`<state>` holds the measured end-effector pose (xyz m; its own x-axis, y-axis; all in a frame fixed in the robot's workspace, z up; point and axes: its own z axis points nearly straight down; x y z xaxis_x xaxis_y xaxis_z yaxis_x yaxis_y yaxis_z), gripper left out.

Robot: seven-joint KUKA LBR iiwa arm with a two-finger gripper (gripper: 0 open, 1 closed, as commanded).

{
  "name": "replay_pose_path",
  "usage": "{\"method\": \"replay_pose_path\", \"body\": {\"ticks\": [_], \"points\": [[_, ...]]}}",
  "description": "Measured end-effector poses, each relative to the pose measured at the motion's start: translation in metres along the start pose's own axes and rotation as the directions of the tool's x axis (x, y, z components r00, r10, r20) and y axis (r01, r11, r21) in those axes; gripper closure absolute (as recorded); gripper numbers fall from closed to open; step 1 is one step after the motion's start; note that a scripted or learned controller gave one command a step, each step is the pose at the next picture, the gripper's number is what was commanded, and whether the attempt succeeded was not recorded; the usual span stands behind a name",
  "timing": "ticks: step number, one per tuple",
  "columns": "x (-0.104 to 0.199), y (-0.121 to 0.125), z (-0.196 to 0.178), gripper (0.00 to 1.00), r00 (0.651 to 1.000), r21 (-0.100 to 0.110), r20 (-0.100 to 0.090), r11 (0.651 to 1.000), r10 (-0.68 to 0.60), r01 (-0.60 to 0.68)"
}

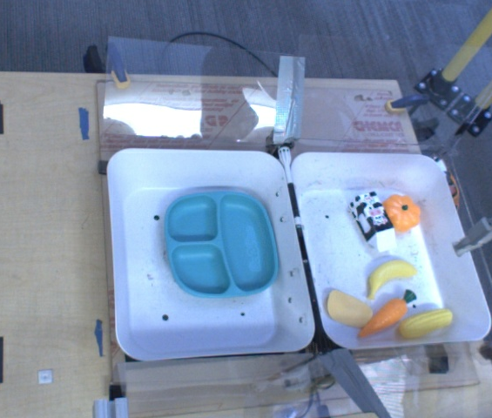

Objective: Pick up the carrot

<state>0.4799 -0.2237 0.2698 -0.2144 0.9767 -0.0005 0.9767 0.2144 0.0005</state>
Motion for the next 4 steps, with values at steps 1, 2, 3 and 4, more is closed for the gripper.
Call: {"method": "replay_pose_path", "body": {"ticks": [1, 2, 3, 4], "points": [[0.000, 0.000, 0.000, 0.00, 1.000, 0.000, 0.000, 1.000, 0.000, 0.000], [-0.001, 0.001, -0.011, 1.00, 1.000, -0.004, 0.004, 1.000, 0.000, 0.000], [-0.001, 0.001, -0.010, 0.00, 1.000, -0.003, 0.004, 1.000, 0.000, 0.000], [-0.001, 0.001, -0.010, 0.00, 1.000, -0.003, 0.004, 1.000, 0.000, 0.000]]}}
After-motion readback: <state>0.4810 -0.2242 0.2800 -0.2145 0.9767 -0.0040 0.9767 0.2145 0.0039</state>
